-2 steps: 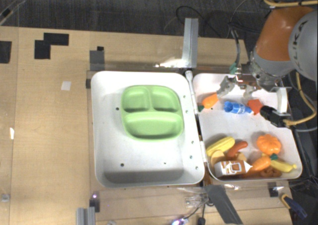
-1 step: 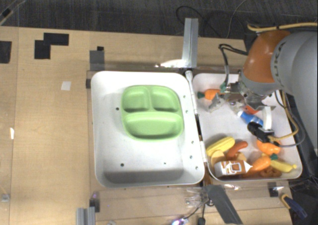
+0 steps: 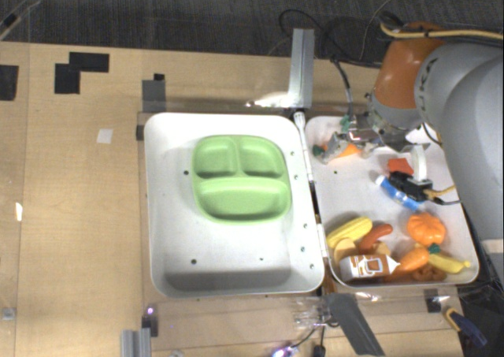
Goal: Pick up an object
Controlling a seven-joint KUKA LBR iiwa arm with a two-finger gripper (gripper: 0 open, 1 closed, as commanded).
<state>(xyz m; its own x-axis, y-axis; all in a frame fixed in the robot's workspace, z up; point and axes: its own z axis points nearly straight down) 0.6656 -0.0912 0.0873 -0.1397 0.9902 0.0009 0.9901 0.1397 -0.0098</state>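
Heaped toy food, with a brown carton (image 3: pixel 368 266) and orange pumpkin (image 3: pixel 426 228), crowds my right white bin's (image 3: pixel 356 182) near end. My gripper (image 3: pixel 346 141) hovers at the far corner, apparently hunting; jaw state I cannot tell. Green divided plate (image 3: pixel 239 176) fills the left bin (image 3: pixel 169 213).

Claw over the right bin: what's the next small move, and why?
Probably a short descent in place. The claw sits low at the far left corner of the right white bin, with a small orange toy piece just beneath it. Nothing visibly sits between its tips, and the other toys, like the round orange pumpkin-shaped toy, lie well toward the near side.
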